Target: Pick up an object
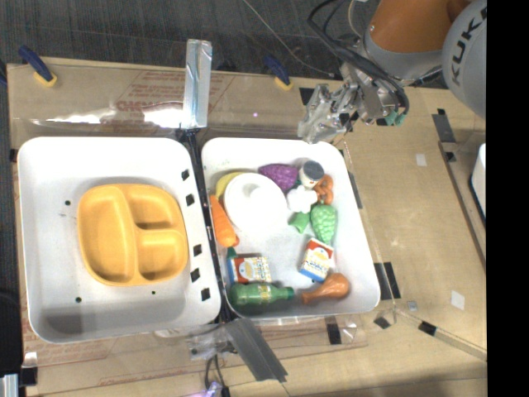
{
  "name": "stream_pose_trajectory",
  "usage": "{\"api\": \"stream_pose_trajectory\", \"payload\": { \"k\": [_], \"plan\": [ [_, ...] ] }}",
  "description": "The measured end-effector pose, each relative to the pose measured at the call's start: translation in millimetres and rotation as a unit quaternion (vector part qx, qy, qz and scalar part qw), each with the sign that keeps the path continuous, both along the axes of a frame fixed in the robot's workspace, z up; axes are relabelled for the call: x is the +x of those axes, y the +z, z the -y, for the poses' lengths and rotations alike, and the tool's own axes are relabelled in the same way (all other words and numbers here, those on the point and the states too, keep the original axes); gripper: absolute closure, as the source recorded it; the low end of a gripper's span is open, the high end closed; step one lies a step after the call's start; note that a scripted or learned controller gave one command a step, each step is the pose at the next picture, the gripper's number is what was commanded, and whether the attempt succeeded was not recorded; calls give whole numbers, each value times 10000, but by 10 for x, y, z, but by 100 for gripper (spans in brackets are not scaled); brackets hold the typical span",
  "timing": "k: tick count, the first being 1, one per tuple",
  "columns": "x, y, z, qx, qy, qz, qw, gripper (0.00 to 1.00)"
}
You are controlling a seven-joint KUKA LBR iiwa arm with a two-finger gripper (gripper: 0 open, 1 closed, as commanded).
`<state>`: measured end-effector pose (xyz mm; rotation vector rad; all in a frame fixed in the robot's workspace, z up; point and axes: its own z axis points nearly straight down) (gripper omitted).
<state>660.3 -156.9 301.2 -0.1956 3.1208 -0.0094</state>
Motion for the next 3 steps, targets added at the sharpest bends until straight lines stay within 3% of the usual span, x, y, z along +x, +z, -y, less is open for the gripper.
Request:
{"api": "stream_pose_trajectory", "payload": {
  "k": [1,2,3],
  "plan": [
    [-628,-394,-573,27,-349,-68,9994,100],
    [-612,-271,-573,18,-337,-43,9994,100],
    [-146,-92,-412,20,-247,-52,9997,100]
  ]
}}
